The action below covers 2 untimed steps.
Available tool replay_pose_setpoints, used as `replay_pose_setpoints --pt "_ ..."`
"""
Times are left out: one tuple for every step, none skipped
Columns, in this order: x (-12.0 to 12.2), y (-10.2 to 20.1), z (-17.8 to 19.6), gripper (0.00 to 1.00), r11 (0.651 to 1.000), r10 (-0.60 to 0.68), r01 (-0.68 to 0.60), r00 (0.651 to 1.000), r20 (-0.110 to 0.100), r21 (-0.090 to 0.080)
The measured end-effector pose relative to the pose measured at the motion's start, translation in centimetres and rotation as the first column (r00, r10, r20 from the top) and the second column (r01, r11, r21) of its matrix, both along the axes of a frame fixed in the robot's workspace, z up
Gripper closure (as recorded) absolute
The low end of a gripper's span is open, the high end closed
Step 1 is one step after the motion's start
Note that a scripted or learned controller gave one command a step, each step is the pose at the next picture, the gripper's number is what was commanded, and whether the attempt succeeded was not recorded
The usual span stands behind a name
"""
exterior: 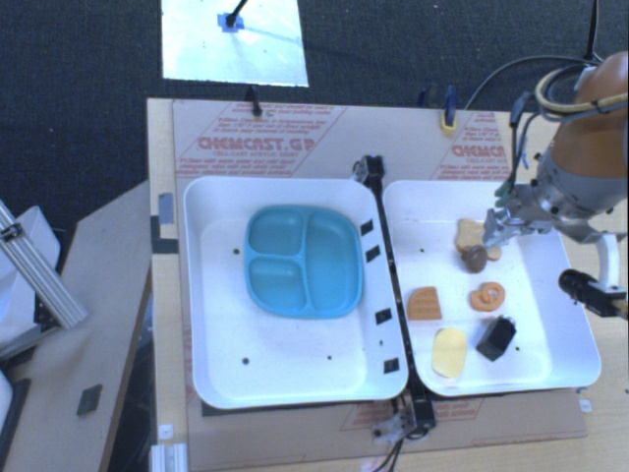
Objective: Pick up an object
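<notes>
Five items in right bin; claw over brown lump, grip state unclear; center before closing.

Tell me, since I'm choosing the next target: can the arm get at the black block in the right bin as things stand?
Probably yes. The black block lies alone on the floor of the right bin, apart from the orange ring and yellow piece. The claw sits farther back, with nothing between.

You get bright, even overhead light with soft shadows. Left of the gripper, the white bins glare mildly. Detail is slightly soft throughout.
</notes>
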<state>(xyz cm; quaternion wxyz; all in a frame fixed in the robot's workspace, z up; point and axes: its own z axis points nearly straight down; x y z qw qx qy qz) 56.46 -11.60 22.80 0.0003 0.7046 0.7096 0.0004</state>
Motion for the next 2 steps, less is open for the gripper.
replay_pose_setpoints --pt "-1.1 5.2 0.7 1.00 1.000 0.003 -0.003 1.000 0.000 0.002" --pt "-1.6 9.6 1.2 1.00 1.000 0.001 -0.001 1.000 0.000 0.001"
